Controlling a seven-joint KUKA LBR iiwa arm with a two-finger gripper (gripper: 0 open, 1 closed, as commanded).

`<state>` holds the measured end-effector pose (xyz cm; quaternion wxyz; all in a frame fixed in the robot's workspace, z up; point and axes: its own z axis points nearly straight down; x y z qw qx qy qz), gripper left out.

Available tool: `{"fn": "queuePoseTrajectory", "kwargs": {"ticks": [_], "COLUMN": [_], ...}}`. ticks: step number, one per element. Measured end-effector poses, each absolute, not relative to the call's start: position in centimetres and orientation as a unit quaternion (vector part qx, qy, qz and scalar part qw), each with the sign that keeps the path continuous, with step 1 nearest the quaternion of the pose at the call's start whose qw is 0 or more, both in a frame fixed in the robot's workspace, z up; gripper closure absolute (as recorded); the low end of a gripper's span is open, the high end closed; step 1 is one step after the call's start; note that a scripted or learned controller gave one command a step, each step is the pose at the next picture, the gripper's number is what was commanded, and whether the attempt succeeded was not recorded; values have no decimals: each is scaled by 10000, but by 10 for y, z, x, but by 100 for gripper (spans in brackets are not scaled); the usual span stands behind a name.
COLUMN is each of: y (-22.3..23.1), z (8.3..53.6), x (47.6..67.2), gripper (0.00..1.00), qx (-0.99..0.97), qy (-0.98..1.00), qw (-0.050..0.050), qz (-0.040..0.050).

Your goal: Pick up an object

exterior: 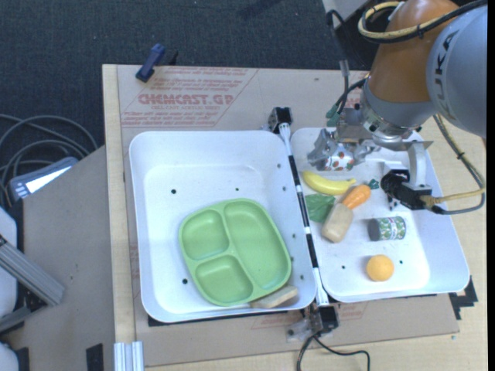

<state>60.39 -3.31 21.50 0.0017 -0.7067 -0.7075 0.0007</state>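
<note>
- One tan block (276,298) is lying at the near edge of the left bin (155,207), touching the near corner of the one green divided plate (234,250), which is sitting in that bin's near half with three compartments showing.
- In the right bin (441,273), one orange ball-like fruit (379,268) is resting closest to the near edge, well apart from the rest.
- Further in, one small green-labelled can (387,228) is lying on its side, and one beige bottle-like piece (337,223) is lying beside one green leafy item (318,204) near the wall shared by the two bins.
- Beyond those, one toy carrot (356,196) and one banana (328,182) are lying close together, the banana just in front of the arm's tool.
- At the far side of the right bin, the gripper (334,154) is hanging low over one small white patterned object (341,161), the likeliest target of the pick.
- Whether the jaws are released or clenched I cannot tell; the wrist is hiding them, and nothing is visibly sitting between them.
- Judging progress: the arm is reaching over the objects, but no lift is showing, so the grasp and the raise are both remaining.
- Every counted object is resting in a bin.
</note>
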Motion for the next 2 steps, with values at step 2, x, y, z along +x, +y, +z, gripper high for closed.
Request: {"fn": "queuePoseTrajectory", "kwargs": {"ticks": [2], "y": [38], "z": [229], "x": [552], "gripper": [100], "qx": [-7067], "qy": [-7075], "qw": [22], "qz": [13]}}
